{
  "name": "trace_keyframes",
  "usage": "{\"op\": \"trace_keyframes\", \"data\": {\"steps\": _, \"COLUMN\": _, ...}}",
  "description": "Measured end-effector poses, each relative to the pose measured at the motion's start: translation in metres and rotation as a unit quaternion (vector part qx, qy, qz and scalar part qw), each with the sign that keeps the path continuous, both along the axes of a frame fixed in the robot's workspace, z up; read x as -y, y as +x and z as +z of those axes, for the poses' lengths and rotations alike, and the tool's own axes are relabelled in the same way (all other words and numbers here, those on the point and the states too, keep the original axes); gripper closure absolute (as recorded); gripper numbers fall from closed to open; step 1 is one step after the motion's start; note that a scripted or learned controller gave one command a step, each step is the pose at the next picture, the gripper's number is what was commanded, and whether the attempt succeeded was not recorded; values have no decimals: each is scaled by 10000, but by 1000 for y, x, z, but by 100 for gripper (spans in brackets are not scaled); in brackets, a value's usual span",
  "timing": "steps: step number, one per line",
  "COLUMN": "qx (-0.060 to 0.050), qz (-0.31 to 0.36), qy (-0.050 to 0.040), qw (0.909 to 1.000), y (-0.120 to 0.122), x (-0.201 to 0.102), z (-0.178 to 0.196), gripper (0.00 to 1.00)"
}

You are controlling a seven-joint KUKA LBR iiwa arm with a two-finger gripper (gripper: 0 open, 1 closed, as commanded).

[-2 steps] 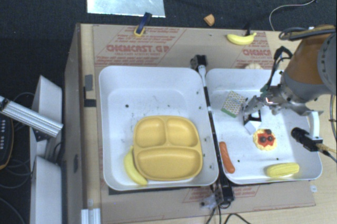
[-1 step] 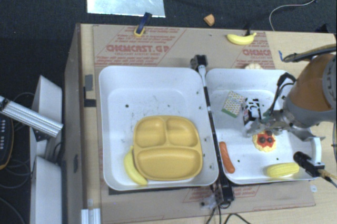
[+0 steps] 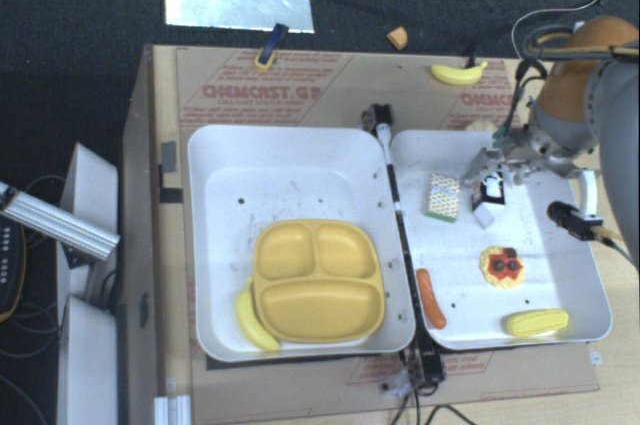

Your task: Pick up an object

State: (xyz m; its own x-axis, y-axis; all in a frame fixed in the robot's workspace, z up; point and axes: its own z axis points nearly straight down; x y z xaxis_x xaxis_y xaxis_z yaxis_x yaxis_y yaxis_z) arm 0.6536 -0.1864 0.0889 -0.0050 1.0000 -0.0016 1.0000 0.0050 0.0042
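Hand (image 3: pixel 489 181) hangs low in the right bin (image 3: pixel 600 303), can't tell its state. That small block (image 3: pixel 443 197) at its 9 o'clock could get knocked sideways.

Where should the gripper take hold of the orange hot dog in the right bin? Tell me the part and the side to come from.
Grip the hot dog at its middle, coming straight down from above, fingers closing across its narrow width. It lies flat and slim, running lengthwise beside the right bin's left wall. That wall sits close, so the finger on that side has little room; a slight offset away from the wall is probably safer.
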Motion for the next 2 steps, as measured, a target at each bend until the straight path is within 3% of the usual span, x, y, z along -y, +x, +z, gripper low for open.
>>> {"op": "trace_keyframes", "data": {"steps": 1, "qx": 11, "qz": 23, "qy": -9, "qw": 10000, "y": 1, "x": 0, "z": 11, "gripper": 100}}
{"op": "trace_keyframes", "data": {"steps": 2, "qx": 5, "qz": 8, "qy": 9, "qw": 10000, "y": 16, "x": -63, "z": 62, "gripper": 100}}
